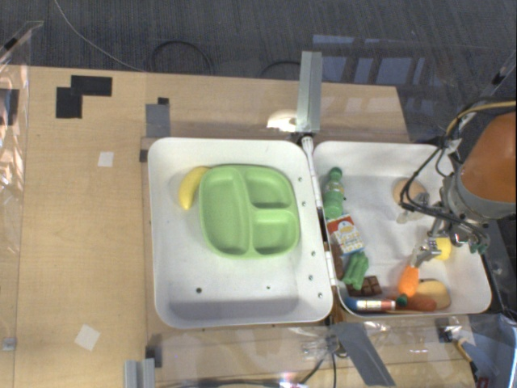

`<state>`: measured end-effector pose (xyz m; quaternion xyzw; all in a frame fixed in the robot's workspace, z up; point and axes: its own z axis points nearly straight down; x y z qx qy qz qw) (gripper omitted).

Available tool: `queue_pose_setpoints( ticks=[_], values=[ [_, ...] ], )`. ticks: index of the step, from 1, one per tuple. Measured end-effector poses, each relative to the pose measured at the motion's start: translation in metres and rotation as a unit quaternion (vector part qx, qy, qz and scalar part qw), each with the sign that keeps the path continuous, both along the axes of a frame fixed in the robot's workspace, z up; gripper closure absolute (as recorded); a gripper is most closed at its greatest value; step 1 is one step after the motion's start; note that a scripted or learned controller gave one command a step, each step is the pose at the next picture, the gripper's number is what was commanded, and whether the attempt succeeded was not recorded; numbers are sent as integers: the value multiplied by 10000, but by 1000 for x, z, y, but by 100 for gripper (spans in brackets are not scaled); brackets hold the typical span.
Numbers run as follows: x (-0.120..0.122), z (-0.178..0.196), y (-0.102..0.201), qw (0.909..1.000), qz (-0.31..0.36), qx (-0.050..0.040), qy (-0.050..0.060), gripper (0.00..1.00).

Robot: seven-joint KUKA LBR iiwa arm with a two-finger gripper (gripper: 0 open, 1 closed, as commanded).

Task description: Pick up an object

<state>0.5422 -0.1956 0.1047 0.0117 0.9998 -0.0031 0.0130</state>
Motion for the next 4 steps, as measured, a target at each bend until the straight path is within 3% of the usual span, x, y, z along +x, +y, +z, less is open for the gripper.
queue_pose_setpoints(
  ticks=[1,2,3,4],
  values=[
    [-37,-11,63,9967,811,-49,-60,0],
    [66,-15,88,9972,741,19,59,0],
    [111,-15,107,9959,897,-17,126,0],
    [118,1,108,9959,900,-29,-6,100]
  ],
)
